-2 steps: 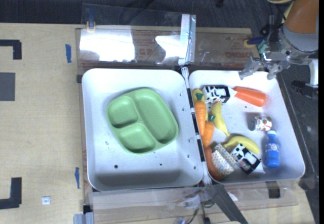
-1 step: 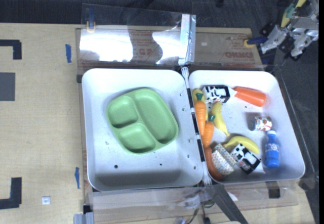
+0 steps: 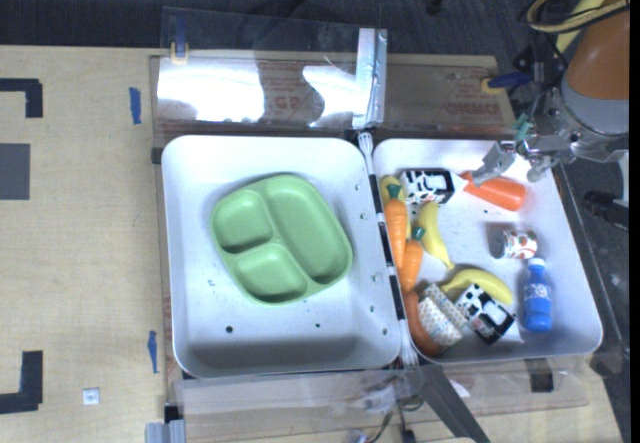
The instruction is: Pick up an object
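Your nearest target, the orange plastic carrot-like piece (image 3: 497, 193), lies at the right bin's (image 3: 575, 261) far edge, just under the tool (image 3: 512, 159), whose opening you can't tell. Crowded toys could spoil the grasp. The left bin (image 3: 190, 231) holds a green divided plate (image 3: 281, 237).

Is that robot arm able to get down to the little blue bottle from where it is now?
Probably yes. The blue bottle lies in the open near the right bin's outer edge, with nothing on top of it. The gripper hangs over the far end by the orange item, so it would have to travel across first.
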Robot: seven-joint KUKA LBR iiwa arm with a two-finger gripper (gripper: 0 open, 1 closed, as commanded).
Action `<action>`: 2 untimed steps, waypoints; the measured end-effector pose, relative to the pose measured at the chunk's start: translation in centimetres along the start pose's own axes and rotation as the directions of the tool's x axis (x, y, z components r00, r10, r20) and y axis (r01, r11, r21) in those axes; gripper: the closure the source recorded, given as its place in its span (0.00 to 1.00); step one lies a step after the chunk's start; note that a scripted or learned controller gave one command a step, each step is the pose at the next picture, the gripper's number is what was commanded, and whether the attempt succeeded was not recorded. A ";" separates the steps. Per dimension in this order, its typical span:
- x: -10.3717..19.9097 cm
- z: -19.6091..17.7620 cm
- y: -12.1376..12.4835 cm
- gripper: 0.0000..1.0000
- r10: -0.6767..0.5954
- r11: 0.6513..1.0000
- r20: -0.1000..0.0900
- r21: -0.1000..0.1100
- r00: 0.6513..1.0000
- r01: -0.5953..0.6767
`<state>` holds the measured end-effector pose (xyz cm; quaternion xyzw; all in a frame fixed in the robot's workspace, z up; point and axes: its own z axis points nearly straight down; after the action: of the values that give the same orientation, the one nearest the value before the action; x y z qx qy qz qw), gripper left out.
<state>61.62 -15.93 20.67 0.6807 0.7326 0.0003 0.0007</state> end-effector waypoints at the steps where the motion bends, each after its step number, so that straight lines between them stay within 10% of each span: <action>1: -4.1 10.1 4.4 0.00 -0.176 0.984 0.000 -0.001 0.984 0.176; 2: -4.5 9.1 4.0 0.00 -0.314 0.949 0.000 0.000 0.949 0.314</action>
<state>65.92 -20.14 11.55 0.5554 0.8316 0.0003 0.0007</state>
